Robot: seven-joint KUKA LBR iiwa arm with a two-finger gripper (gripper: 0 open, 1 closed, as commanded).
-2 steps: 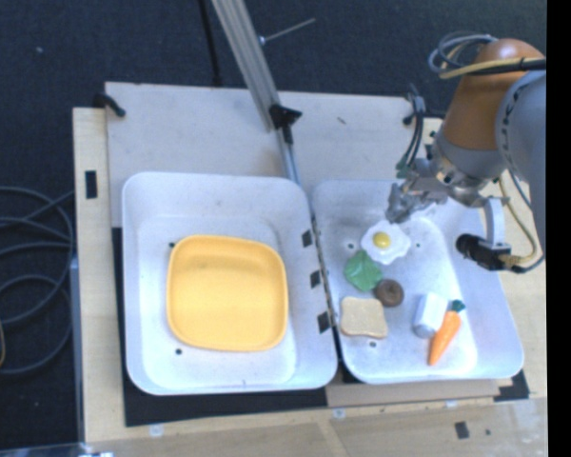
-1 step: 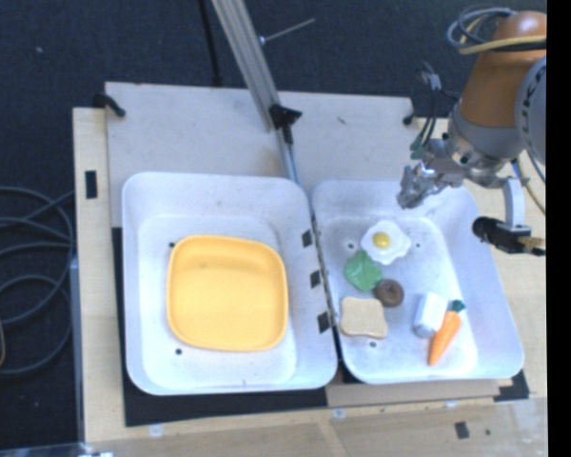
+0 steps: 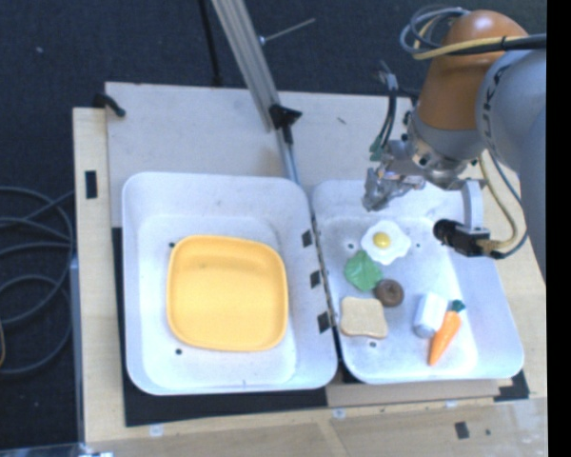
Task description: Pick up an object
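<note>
- Camera view: the grey arm (image 3: 514, 93) with its orange band (image 3: 462, 69) is reaching in from the right; its gripper (image 3: 379, 193) is hanging over the far left corner of the right bin (image 3: 495, 341), just above the fried egg (image 3: 385, 242); whether the gripper is wide or narrow I cannot tell, since it is showing as a small dark metal cluster from above; nothing is visibly sitting in it.
- The things for picking are lying in the right bin; the fried egg, white with a yellow yolk, is resting near the bin's far side; a green leaf piece (image 3: 363, 272) is lying just beside it, toward the near left; a small brown round piece (image 3: 390, 292) is sitting right next to the leaf.
- A slice of toast (image 3: 364, 318) is lying near the bin's left wall, toward the near side; a small white piece (image 3: 427, 314) is standing beside an orange carrot (image 3: 443, 335), the two touching or nearly so; the carrot is lying tilted, its green top pointing away from the near edge.
- The left bin (image 3: 152, 208) is holding a yellow square plate (image 3: 227, 292), lying flat near its middle.
- A slanted metal pole (image 3: 252, 60) is crossing above the bench (image 3: 200, 122) behind the bins; dark cables (image 3: 19, 227) are lying on the floor at the left.
</note>
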